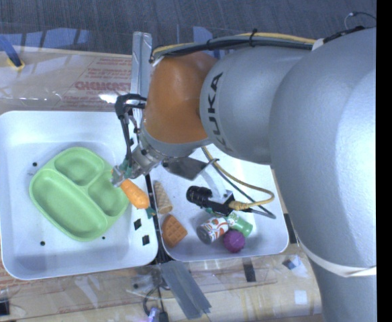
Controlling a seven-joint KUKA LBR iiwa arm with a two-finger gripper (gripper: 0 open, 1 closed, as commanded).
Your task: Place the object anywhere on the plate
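lighting bright and even from overhead. glare washes out the two shallow white plastic bins (8,180); a soft shadow lies beneath the green sectioned plate (75,193). the large grey robot arm (303,119) appears slightly soft, the edges mildly blurred.

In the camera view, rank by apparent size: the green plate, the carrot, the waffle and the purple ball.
1. Green plate, clearly largest.
2. Carrot and waffle: look alike in size, not ranked.
3. Purple ball, smallest, though only slightly.

the tool (124,174) holds an orange carrot (135,194) beside the green plate (75,193).
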